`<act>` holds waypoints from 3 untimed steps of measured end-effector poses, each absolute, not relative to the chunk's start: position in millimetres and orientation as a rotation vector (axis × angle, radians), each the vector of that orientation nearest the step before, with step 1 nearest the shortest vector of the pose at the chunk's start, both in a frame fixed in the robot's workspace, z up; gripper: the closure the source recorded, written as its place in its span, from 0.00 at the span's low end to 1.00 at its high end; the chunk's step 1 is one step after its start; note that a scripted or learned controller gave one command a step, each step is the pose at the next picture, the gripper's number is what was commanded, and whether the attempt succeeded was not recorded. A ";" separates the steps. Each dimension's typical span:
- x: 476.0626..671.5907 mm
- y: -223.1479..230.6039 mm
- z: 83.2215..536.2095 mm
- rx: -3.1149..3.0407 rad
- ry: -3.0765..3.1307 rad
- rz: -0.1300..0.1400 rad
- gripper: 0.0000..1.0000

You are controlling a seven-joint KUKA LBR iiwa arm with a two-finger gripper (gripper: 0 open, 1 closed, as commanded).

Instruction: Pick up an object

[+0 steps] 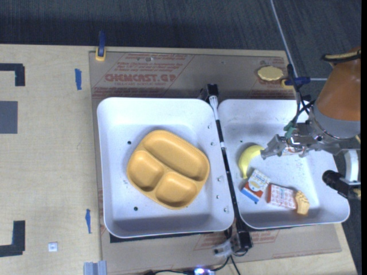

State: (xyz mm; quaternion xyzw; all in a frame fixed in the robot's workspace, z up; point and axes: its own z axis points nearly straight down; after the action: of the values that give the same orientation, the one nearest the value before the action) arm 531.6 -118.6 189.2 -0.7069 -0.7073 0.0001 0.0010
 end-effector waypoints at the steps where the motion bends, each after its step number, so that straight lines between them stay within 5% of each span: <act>1: 524.9 -116.1 86.1 -2.223 -2.224 -0.004 0.00; 2: 480.4 -93.9 86.3 -2.224 -2.222 -0.004 0.00; 3: 481.7 -93.9 96.2 -2.226 -2.225 -0.008 1.00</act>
State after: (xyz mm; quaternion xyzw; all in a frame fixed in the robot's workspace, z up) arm 481.7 -93.9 96.2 -0.7074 -0.7068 -0.0025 -0.0029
